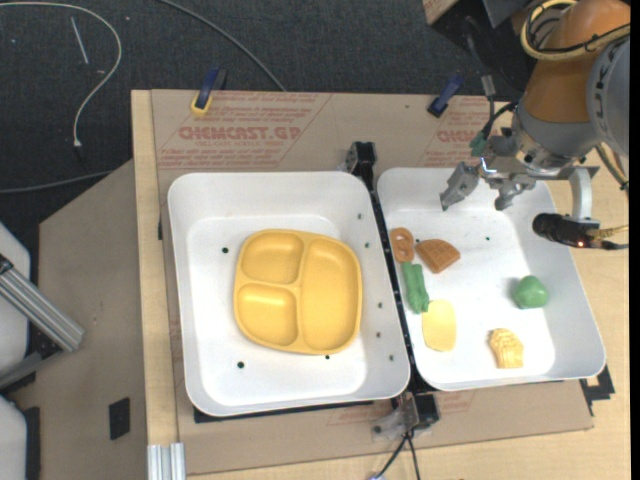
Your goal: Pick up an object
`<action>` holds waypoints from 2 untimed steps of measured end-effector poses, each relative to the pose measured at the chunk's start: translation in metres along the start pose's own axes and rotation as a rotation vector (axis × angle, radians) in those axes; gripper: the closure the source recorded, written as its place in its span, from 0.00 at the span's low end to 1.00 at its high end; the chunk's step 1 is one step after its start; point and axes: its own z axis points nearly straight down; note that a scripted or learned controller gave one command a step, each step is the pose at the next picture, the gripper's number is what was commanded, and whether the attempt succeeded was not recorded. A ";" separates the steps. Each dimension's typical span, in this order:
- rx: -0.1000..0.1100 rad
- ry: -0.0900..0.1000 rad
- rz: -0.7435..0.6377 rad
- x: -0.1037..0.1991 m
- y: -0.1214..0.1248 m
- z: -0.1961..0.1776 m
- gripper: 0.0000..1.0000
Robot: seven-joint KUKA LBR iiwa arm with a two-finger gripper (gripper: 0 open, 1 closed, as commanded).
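Observation:
My gripper (482,192) hangs over the far part of the right bin (570,358), its two fingers spread apart and nothing between them. Below it in the bin lie a brown pretzel (401,244), an orange-brown waffle piece (438,256), a green stick (414,287), a pale yellow slab (439,325), a small yellow toy (506,348) and a green ball (531,291). The waffle piece is the closest to the gripper, a little nearer the camera and to the left.
The left bin (190,268) holds a yellow divided plate (297,290). Black clamps (360,156) sit between the bins. Blue clips (208,90) pin the cardboard under the bench. A black sensor (565,230) sticks out beside the wrist at right.

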 end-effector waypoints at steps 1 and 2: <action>-0.015 -0.002 -0.003 0.000 0.003 -0.008 0.00; -0.011 -0.002 -0.003 -0.001 0.003 0.033 0.00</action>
